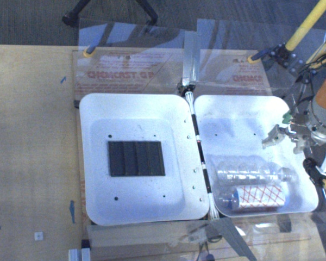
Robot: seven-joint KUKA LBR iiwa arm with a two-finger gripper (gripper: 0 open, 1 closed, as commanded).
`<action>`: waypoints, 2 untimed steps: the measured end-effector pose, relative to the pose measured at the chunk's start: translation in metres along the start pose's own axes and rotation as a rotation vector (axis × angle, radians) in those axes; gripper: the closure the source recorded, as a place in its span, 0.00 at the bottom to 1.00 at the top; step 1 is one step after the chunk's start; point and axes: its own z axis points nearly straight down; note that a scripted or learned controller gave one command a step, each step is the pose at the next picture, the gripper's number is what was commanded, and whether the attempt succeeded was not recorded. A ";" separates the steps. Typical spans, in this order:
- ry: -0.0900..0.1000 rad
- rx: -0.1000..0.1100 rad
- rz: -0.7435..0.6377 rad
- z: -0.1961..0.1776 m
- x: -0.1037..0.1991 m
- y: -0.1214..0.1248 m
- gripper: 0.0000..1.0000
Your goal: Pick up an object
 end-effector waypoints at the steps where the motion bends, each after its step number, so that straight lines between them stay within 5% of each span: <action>1: -0.001 -0.010 0.080 0.093 0.053 0.000 0.00; 2: -0.002 -0.003 -0.016 0.050 -0.005 -0.002 0.00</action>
